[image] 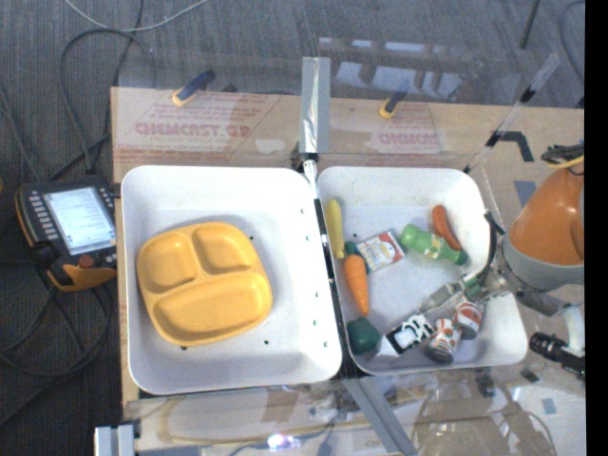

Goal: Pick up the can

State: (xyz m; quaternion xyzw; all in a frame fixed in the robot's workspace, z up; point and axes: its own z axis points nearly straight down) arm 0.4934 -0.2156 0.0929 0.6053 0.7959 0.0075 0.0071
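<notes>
Can (467, 317): lies in right bin (418, 180), near its front right corner, beside a second can (443, 337).
Gripper (472, 289): just above the can; grip state unclear.
Tray (204, 281): yellow, in left bin (190, 180).

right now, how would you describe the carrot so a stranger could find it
Take the white bin on the view's right and follow its left wall. The carrot lies along that wall, between a yellow stick above and a dark green lump below. It alone is orange, tapered, with a green cap.
</notes>
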